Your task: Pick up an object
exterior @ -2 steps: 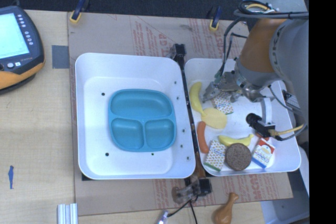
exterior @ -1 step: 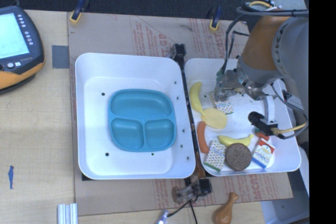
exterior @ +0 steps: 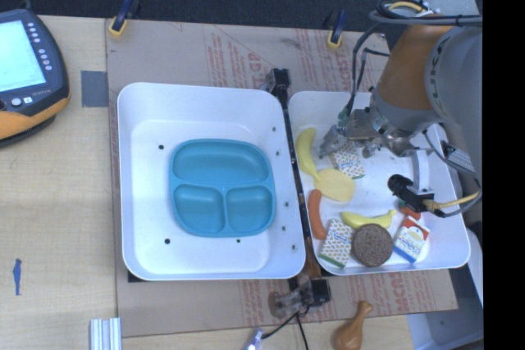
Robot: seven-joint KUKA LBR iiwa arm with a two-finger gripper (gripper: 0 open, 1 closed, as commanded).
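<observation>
Grey gripper (exterior: 351,142) hangs low over the right bin (exterior: 459,246), seemingly above a patterned packet (exterior: 352,165); whether it grips anything I cannot tell. Nothing looks lifted, so the pick remains.

Glossy white plastic bins (exterior: 131,176), a smooth matt blue plastic tray (exterior: 221,186), on a pale wooden bench (exterior: 57,209)

This is a robot lab. A wooden surface (exterior: 49,209) carries cardboard sheeting (exterior: 238,53) held by clamps (exterior: 121,15), two white bins (exterior: 131,176), a control pendant with a screen (exterior: 25,70), and a cabled grey robot arm (exterior: 426,78).
</observation>
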